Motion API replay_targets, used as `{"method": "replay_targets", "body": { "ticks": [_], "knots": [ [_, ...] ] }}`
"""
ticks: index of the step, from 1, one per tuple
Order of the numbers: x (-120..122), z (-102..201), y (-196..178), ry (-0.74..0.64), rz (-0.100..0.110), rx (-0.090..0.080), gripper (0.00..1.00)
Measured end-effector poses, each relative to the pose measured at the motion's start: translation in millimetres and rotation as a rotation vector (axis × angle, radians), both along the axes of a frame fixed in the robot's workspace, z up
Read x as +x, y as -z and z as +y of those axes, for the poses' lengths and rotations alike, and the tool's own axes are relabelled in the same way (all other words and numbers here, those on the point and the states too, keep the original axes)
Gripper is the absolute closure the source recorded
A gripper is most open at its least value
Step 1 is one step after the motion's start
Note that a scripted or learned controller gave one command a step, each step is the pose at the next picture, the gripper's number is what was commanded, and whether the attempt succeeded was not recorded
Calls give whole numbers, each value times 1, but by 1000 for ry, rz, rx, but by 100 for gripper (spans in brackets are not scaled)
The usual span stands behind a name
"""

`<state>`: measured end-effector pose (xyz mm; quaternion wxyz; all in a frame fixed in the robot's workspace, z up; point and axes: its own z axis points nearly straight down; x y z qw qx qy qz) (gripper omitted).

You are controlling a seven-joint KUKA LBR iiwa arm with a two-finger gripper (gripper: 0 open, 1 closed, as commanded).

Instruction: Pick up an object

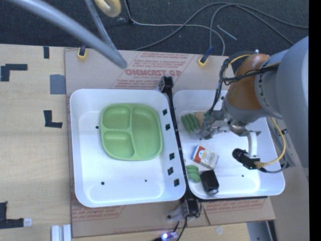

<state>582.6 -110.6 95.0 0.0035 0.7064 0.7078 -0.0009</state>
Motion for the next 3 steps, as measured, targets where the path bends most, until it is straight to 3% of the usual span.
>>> {"method": "replay_targets", "body": {
  "ticks": [3],
  "knots": [
    [11,-9,-143,0,4,6,100]
  ]
}}
